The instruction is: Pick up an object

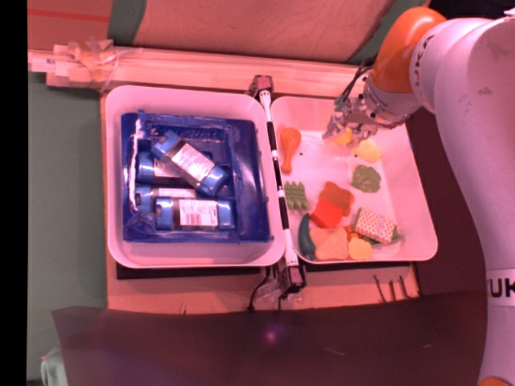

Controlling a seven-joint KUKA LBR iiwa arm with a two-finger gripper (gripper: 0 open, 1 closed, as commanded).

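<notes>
A small yellow toy lies at the far end of the right bin, right under the hand. The hand's state cannot be told; it may be touching the toy.

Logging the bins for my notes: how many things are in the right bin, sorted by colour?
Counts are approximate, as the pile overlaps.
Orange: 3
Yellow: 3
Green: 3
Red: 1
Patterned box: 1
Total: 11
</notes>
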